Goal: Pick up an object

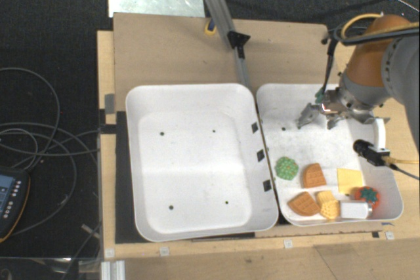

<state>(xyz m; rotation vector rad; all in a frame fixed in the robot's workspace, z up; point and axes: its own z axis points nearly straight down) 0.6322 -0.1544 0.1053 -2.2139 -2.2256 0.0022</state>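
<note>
tool (pixel 319 116) hangs open and empty at right bin's (pixel 275 96) upper part; next, descend toward green piece (pixel 287 168)

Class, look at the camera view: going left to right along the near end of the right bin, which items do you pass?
Green round piece → orange wedge → yellow waffle piece → white block → red item.

Small toy-food pieces cluster at the near end of the right white plastic bin (pixel 394 210): a round green bumpy piece (pixel 286 168), an orange wedge (pixel 314 176), a flat yellow square block (pixel 350 178), an orange half-round slice (pixel 304 203), a yellow waffle-textured piece (pixel 327 204) touching it, a white rectangular block (pixel 354 210), and a red-and-green piece (pixel 366 194) just behind the block.
</note>
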